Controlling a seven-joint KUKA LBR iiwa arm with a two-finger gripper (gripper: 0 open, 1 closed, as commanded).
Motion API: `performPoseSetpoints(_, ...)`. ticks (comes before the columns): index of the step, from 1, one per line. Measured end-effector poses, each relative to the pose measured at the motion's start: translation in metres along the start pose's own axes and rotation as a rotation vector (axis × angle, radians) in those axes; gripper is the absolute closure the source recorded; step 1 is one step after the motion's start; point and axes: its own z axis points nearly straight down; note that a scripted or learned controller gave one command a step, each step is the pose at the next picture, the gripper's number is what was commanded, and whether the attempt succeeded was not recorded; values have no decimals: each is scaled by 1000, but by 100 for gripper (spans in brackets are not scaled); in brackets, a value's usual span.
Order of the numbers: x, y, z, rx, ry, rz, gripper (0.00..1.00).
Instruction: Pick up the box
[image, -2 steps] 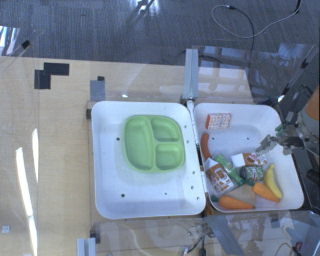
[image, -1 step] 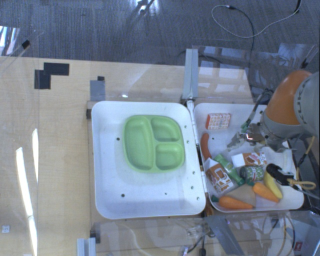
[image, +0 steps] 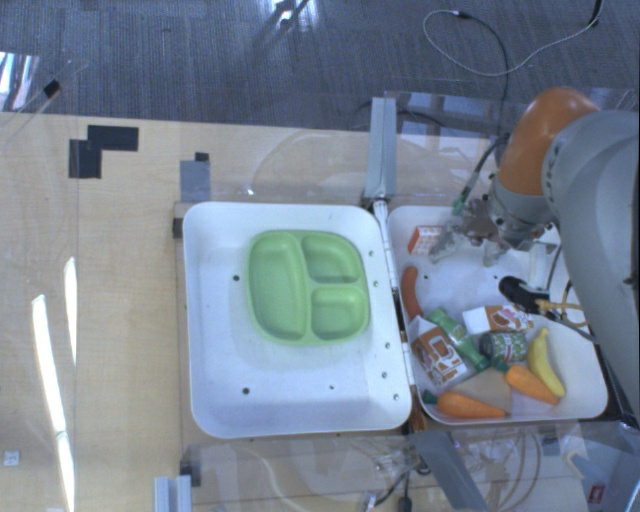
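Here my end effector hovered beside the box, grip state unclear; neighbouring clutter risked a misgrasp.

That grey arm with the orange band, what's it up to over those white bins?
The arm reaches in over the right bin, which holds a jumble of play food: carrots, a banana, a sausage, a can and some small boxes. Its pincer hangs at the bin's far end, beside a small orange and white box. I see nothing gripped yet. The left bin holds a green divided tray.
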Motion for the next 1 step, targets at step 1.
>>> performPoseSetpoints(1, 16, -3, -1, 0, -9, 20, 0)
